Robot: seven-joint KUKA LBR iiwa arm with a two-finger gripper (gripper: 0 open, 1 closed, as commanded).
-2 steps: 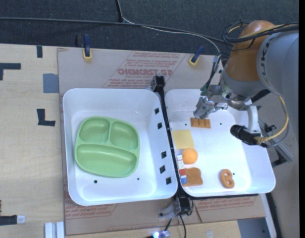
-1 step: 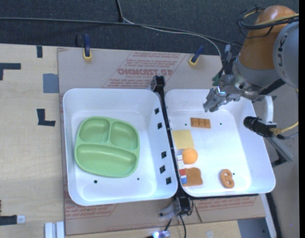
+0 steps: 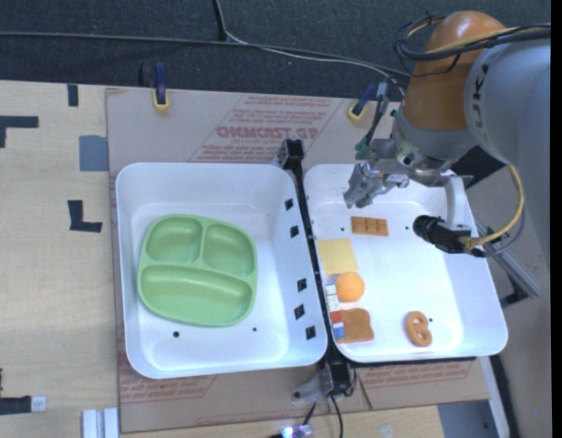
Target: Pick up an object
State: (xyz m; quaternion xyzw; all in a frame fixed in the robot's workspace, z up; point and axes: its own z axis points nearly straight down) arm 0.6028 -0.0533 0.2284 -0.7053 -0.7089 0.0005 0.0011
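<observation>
A green plate [image 3: 197, 270] is contained in the left bin [image 3: 135, 185]. Below the hand [image 3: 365, 188], whose opening cannot be told, the right bin [image 3: 473, 308] contains a wafer [image 3: 369, 227], orange ball [image 3: 350, 286] and pretzel [image 3: 417, 328].

Grey arm [image 3: 500, 89] reaching in from the right, orange band up top. Wrist bent down. Gripper [image 3: 361, 192] hanging low, pointing down and a bit left. Black cable looping beside the wrist.

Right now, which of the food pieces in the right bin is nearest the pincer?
The small brown waffle-like bar, lying just below the pincer. The yellow slice, orange ball, toast and pretzel lie farther toward the front.
</observation>
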